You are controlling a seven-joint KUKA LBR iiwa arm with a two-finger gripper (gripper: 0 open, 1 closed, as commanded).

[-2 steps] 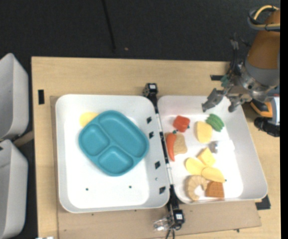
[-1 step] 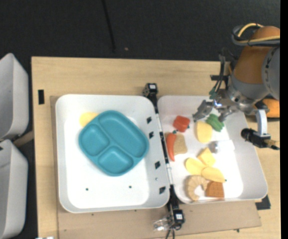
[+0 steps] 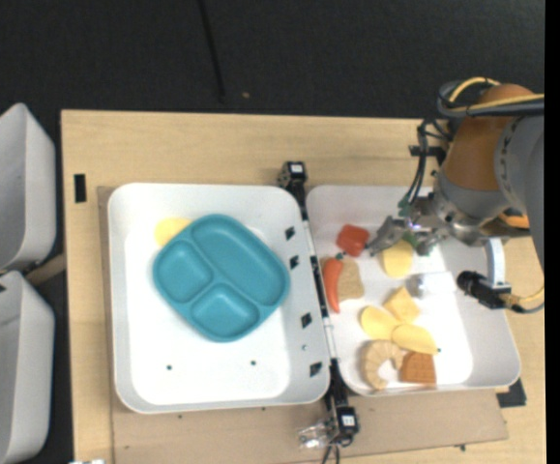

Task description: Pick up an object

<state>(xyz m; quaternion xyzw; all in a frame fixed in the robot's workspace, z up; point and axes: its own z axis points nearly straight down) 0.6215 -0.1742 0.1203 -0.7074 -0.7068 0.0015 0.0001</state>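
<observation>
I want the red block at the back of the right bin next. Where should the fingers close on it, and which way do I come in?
Take the red block across its short sides, descending from straight above. It lies flat and apart from the orange carrot-like piece and tan slab in front of it, so its edges look free. The gripper hovers just to its right, so a short leftward shift should probably do.

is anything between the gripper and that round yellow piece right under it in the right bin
Nothing visible. The gripper hangs at the upper edge of the round yellow piece, with no item between them. The red block lies off to its left side.
</observation>
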